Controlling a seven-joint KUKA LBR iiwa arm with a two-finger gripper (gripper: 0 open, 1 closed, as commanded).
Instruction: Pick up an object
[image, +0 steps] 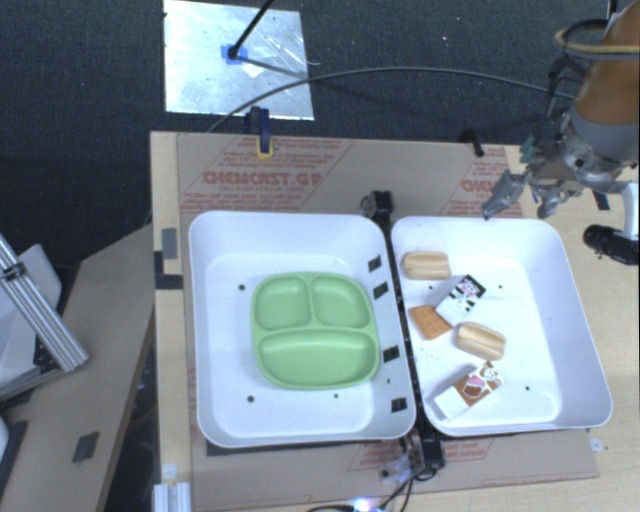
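Observation:
The right bin (560, 300) holds several small items: a tan bread roll (426, 265), a black and white packet (465, 290), an orange-brown wedge (431, 322), a second roll (481, 340) and a small printed box (470, 388). My gripper (523, 198) hangs above the far rim of that bin, near its back right corner, clear of all the items. Its two fingers are spread apart with nothing between them. The left bin (220, 300) holds a green divided plate (314, 329).
A metal sheet (236, 58) lies at the back left beyond the cardboard base. An aluminium rail (35, 305) stands at the far left. A black cable (400, 72) arcs across the back towards the arm. A clamp (261, 130) sits on the bench's far edge.

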